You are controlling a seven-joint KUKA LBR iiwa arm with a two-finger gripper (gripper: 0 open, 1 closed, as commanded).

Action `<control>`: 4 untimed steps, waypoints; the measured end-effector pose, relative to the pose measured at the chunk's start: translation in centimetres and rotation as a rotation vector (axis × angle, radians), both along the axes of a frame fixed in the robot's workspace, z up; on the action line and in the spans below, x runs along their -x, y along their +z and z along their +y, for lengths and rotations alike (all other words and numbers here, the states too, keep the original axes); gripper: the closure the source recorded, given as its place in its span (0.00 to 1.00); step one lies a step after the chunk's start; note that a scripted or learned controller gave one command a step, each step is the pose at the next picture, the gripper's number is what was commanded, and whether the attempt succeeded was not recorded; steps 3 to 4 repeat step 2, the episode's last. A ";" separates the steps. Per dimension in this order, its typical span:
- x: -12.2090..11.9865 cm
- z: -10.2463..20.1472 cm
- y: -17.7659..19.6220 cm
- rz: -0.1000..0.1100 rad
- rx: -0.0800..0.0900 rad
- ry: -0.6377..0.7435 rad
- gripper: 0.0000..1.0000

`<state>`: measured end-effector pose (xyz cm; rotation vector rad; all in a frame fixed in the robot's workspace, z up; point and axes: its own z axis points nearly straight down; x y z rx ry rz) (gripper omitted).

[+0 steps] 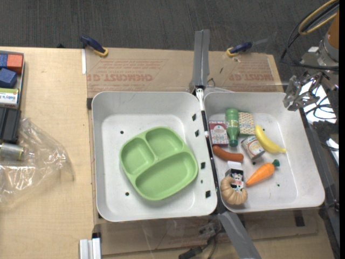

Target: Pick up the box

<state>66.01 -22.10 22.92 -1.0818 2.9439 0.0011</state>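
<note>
Tool (296, 95) hovers over right bin's (302, 198) corner — box (218, 133) lies apart.

The brown cardboard (183, 69) under the bins had red letters, upside down, that looked like "CHEMCAST GP".

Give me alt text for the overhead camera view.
The right white bin holds toy food and a small red box beside a green bottle; the left bin holds a green divided plate. The gripper hovers above the right bin's far corner.
</note>
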 end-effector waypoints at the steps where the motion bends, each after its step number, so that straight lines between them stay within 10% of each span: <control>1: 0.5 0.0 0.7 -0.002 0.001 0.606 1.00; 4: 0.3 0.1 1.4 -0.002 0.001 0.795 1.00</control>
